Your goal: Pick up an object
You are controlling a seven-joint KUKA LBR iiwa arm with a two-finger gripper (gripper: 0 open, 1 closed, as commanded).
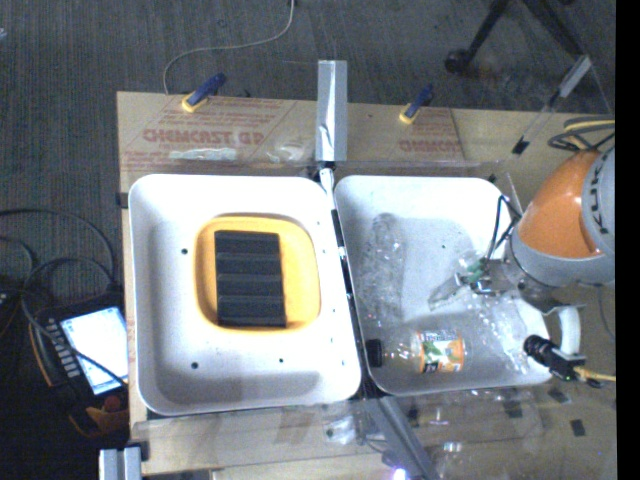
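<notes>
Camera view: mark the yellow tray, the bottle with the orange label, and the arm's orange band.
yellow tray [305,268], camera view, right rim.
bottle with the orange label [440,353], camera view, on its label.
orange band [560,218], camera view, middle of the band.

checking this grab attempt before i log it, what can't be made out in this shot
- Gripper: in the camera view the arm's wrist covers much of it; whether the fingers are open or shut is unclear.
- Clear plastic bottles in the right bin: transparent against white, so their outlines and number are uncertain.
- Bottle with the orange label: label print too small to read.
- Arm: cut off by the right edge.
</notes>
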